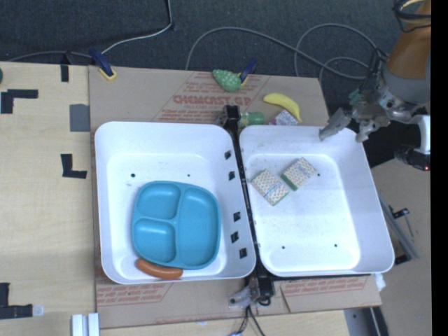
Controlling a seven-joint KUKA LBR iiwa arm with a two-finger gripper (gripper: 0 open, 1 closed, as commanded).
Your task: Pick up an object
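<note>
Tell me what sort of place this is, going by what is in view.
Most likely a robotics lab bench set up for grasping trials. Two white bins sit clamped side by side on a cardboard sheet, loose cables trail over the dark carpet behind, and the arm's pincer hangs at the right bin's far corner.

Blue plate [175, 223], perhaps checkered packets [283, 179]

dark grey carpet [84, 5] lies behind a pale wooden bench [35, 187] topped with brown cardboard [175, 96].

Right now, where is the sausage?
The sausage lies in the left bin, at its near edge, touching the blue plate.
</note>
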